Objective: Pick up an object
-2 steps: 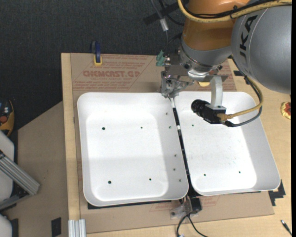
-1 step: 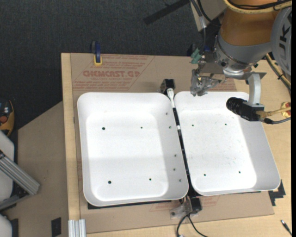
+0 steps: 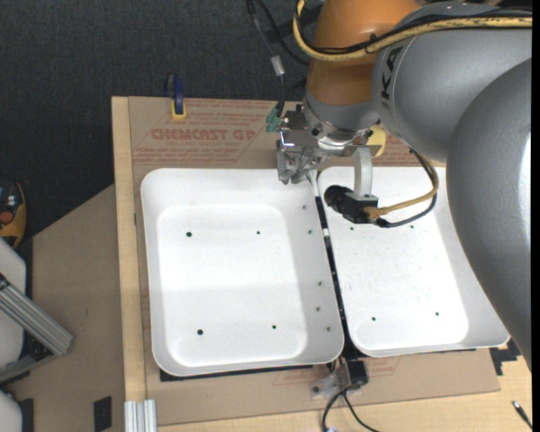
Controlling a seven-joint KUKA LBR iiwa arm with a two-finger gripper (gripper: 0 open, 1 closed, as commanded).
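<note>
My gripper point(image 3: 293, 171) hangs over the far end of the ridge between the two white bins, right at the back rim of the left bin point(image 3: 169, 278). Its tip is small and dark against the rim. A black plug with a tan cable point(image 3: 350, 203) hangs from the wrist over the right bin point(image 3: 422, 287). A pale yellow thing point(image 3: 377, 144) peeks out behind the wrist at the right bin's far edge, mostly hidden by the arm. I see nothing held at the gripper's tip.
The grey arm with its orange band point(image 3: 354, 25) covers the upper right of the view and part of the right bin. A brown board point(image 3: 211, 131) lies under the bins, with a blue clamp point(image 3: 175, 91) at its far edge. An aluminium rail point(image 3: 34, 321) lies at the lower left.
</note>
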